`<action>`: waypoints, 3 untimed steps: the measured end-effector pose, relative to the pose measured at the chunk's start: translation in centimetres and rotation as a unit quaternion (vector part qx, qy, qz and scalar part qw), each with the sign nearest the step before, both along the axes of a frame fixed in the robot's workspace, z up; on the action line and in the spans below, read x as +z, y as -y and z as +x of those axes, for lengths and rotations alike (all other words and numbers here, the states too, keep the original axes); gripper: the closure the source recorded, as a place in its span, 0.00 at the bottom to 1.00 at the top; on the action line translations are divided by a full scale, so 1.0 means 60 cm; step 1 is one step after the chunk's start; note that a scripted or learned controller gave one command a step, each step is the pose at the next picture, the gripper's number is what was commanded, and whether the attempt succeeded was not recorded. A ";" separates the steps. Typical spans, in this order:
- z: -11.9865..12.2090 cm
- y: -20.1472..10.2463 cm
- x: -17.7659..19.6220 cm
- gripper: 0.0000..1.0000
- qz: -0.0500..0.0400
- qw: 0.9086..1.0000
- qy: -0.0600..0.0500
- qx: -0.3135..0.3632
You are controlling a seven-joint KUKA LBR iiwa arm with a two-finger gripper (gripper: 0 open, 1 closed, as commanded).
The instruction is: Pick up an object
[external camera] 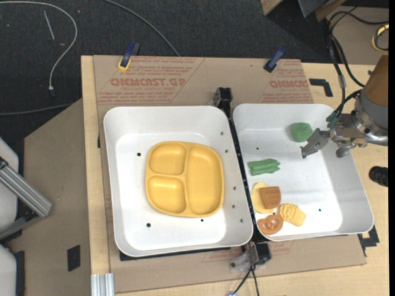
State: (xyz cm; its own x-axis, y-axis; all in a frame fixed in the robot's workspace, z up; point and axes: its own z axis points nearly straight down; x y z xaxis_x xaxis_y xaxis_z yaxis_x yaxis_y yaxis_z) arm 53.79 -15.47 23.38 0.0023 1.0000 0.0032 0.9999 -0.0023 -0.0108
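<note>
- Two white bins side by side on brown cardboard-covered bench; left bin (123, 165), right bin (345, 196).
- Left bin: yellow divided plate (185, 179) near middle, three compartments, lying flat.
- Right bin, upper part: rounded green lump (300, 131), just left of claw.
- Right bin, middle left: flat darker green piece (264, 165), near bin's left wall.
- Right bin, lower left: cluster of toy food; brown toast-like square (270, 197) on a pale yellow round piece (258, 199), orange ring-shaped piece (270, 224) below, bumpy yellow piece (292, 214) to its right, all touching or nearly so.
- Arm (378, 103) in from right edge, over right bin's upper right corner.
- Claw (326, 142) over upper right of right bin; two dark fingers (313, 144) spread apart, nothing between them, empty.
- Green lump close to left finger, contact unclear.
- Blue clips (128, 55) and (275, 58) on cardboard's far edge.
- Black cables (62, 11) on dark floor, upper left.
- Black clamp (223, 96) between bins at far side.
</note>
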 end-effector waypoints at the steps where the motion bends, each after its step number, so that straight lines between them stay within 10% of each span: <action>1: 0.004 0.000 0.007 0.00 -0.001 1.000 0.005 0.001; 3: 0.002 -0.004 -0.154 0.00 0.000 1.000 0.002 0.001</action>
State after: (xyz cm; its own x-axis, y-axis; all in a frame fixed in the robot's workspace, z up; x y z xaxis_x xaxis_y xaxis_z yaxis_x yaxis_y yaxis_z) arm 53.91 -15.24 14.12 0.0005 1.0000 0.0029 1.0000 -0.0005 -0.0069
